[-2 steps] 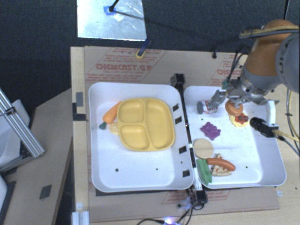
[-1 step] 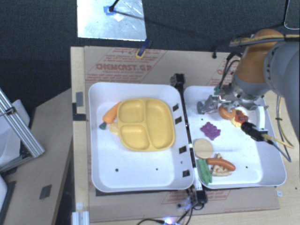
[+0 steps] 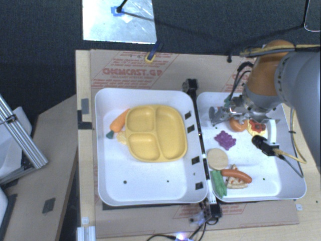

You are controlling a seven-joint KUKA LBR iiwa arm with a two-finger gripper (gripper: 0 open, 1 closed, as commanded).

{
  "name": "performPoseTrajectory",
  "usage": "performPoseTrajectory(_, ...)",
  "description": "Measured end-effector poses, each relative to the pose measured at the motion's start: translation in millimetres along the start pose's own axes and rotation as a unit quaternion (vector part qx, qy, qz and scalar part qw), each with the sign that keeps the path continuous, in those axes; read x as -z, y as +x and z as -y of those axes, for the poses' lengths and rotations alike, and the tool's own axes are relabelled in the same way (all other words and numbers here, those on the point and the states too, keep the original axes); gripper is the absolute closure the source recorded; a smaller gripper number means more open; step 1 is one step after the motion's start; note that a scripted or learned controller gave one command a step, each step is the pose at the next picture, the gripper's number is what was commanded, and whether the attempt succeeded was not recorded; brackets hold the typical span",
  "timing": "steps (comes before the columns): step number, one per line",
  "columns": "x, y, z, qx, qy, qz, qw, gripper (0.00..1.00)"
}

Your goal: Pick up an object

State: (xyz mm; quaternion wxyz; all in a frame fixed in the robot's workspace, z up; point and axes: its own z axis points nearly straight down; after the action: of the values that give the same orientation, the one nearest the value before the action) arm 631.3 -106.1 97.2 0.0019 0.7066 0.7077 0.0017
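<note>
My gripper [image 3: 217, 115] hangs low over the back left of the right bin [image 3: 288, 185], its grey metal head pointing toward the bin's left wall. Just to its right lie an orange round piece [image 3: 238, 125] and a red and yellow piece [image 3: 258, 128], partly under the wrist. A purple bunch of grapes [image 3: 225, 139] lies in front of the gripper, apart from it. Nearer the front are a tan round bun [image 3: 217, 158], a hot dog [image 3: 236, 175] and a green vegetable [image 3: 218, 182]. Nothing shows between the gripper's tips.
The left bin [image 3: 108, 185] holds a yellow divided plate [image 3: 153, 133] with an orange carrot [image 3: 119, 120] against its left rim. The divider with black clips [image 3: 198, 134] runs between the bins. The grey arm [image 3: 296, 79] covers the right bin's back right.
</note>
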Motion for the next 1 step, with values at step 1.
performPoseTrajectory(1, 9.2, -0.1, -0.2, 0.000, 0.000, 0.000, 1.0000, 1.00)
